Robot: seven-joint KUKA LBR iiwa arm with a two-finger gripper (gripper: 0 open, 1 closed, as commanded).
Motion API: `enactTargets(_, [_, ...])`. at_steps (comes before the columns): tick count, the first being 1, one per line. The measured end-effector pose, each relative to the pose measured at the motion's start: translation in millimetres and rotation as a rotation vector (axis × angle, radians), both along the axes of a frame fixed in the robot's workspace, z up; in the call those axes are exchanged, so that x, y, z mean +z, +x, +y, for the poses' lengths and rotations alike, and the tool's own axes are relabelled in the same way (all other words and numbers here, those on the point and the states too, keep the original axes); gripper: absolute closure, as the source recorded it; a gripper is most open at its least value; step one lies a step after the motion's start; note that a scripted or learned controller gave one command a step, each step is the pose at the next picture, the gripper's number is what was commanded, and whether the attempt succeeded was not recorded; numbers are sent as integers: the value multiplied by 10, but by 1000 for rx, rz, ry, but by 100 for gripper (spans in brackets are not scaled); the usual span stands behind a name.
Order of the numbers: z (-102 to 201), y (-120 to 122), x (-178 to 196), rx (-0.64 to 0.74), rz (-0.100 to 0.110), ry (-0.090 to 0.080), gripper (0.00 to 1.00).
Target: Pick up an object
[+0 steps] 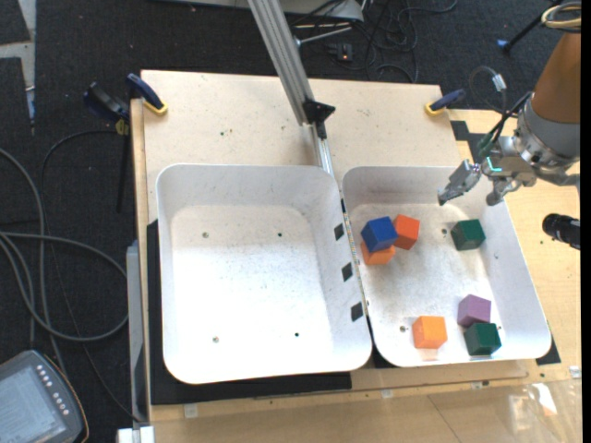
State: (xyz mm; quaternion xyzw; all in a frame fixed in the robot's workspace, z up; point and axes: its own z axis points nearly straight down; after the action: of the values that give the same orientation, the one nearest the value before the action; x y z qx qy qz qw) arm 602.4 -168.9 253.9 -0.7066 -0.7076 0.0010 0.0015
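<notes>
We see two smooth white plastic bins (249, 187), speckled with dark dots. The tabletop (231, 118) looks like pale, matt wood. The little blocks (429, 330) look smooth. A shiny metal rail (277, 40) crosses above.

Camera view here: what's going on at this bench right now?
A grey arm's two-finger gripper hovers open above the back of the right white bin, holding nothing. Its fingers spread over bare bin floor, near a dark green cube. That bin also holds a blue cube on orange cubes, a lone orange cube, a purple cube and another green cube.
</notes>
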Motion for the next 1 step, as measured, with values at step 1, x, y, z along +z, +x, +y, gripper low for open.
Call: enactTargets(1, [1, 7, 20, 1, -4, -1, 0])
